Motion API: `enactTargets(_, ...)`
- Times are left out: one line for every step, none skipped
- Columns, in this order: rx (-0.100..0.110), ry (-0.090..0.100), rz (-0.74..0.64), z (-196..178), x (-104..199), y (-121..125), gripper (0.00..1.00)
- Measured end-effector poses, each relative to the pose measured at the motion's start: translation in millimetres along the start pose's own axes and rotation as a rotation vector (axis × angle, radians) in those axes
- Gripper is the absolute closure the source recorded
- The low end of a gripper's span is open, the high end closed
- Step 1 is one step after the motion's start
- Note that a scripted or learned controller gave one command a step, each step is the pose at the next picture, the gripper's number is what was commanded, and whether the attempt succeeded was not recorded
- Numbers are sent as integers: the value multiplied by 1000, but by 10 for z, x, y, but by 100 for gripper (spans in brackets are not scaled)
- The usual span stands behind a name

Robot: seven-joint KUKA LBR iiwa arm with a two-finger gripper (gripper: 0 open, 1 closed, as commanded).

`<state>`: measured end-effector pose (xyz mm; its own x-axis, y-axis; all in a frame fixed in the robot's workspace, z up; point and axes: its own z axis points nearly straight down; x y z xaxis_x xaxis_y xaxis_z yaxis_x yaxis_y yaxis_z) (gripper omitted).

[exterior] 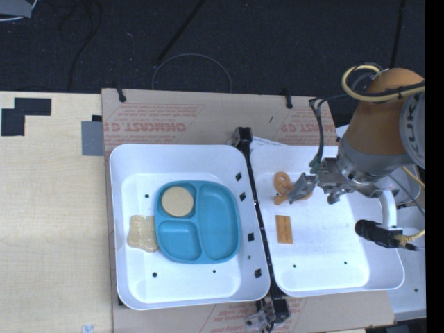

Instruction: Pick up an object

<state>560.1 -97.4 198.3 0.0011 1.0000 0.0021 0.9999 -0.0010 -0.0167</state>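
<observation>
Where the arm reaches in from the right, its gripper hangs low over the right bin, right beside a small orange pretzel-like piece near the bin's upper left; the dark fingers look close to that piece, perhaps touching its right side, but I cannot tell from here whether they are spread or pressed together, nor whether anything sits between them. The piece is curled, tan-orange, with a loop at the top and a tail running down to the left. Just below it, apart from it, lies a flat orange block, rectangular and standing lengthwise. In the left bin sits a blue tray with three compartments; a pale round disc lies in its upper left compartment. A yellowish, lumpy sponge-like thing rests on the bin floor, touching the tray's left edge. Both bins are shallow and white, side by side on a sheet of cardboard with red lettering, joined by a black clamp strip between them. The cardboard lies on a light wooden bench bearing some black and grey square marks. Behind, the floor is dark, with cables trailing over it. A black cylinder juts over the right bin's right edge; the arm's far side is cut off at the frame.
</observation>
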Motion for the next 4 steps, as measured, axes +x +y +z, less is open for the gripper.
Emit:
enactTargets(-12, -1, -2, -71, -2, 27, 0)
enactTargets(-10, -1, -1, 365, -22, 45, 0)
enactTargets(-9, -1, -1, 813, -50, -1, 0)
enactTargets(-11, -1, -1, 1124, -38, -2, 0)
